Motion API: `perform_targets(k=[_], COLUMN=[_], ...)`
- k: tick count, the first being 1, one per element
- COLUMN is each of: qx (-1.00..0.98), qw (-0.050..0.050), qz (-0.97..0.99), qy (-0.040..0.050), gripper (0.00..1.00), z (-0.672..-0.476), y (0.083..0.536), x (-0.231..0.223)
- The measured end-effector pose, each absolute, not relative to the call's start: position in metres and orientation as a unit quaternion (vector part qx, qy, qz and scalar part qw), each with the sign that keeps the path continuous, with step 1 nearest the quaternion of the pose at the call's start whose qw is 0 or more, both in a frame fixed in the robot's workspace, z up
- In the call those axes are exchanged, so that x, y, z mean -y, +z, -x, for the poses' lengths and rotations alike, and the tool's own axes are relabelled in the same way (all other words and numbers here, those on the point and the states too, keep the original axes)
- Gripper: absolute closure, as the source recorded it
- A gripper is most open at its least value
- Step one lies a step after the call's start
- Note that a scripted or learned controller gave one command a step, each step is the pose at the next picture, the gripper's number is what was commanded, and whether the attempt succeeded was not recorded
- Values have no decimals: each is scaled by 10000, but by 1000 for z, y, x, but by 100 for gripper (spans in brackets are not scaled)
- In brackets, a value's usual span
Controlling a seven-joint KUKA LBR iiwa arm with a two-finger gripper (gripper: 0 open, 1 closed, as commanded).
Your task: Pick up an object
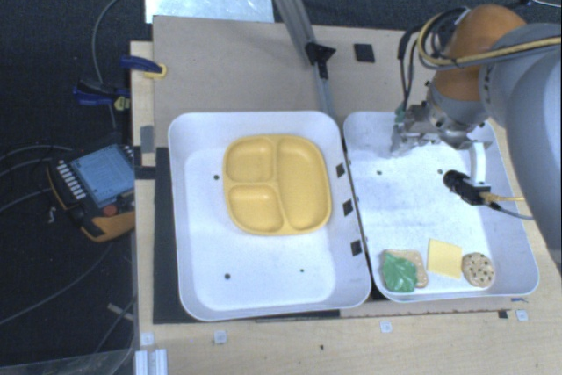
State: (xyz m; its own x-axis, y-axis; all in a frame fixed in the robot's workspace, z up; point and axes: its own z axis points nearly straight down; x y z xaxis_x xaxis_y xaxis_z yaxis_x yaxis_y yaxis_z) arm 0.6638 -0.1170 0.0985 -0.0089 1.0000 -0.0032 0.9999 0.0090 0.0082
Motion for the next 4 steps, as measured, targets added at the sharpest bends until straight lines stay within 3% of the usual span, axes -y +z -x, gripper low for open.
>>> perform_targets(k=[2,3,4], qx=[-7097,-7097,-7107], qw=[29,15,-4], qz=[-7045,-7045,-7035], qy=[25,15,10], gripper=[100,100,100], z=[-662,-663,-652], y=[209,225,215], x=[105,104,51])
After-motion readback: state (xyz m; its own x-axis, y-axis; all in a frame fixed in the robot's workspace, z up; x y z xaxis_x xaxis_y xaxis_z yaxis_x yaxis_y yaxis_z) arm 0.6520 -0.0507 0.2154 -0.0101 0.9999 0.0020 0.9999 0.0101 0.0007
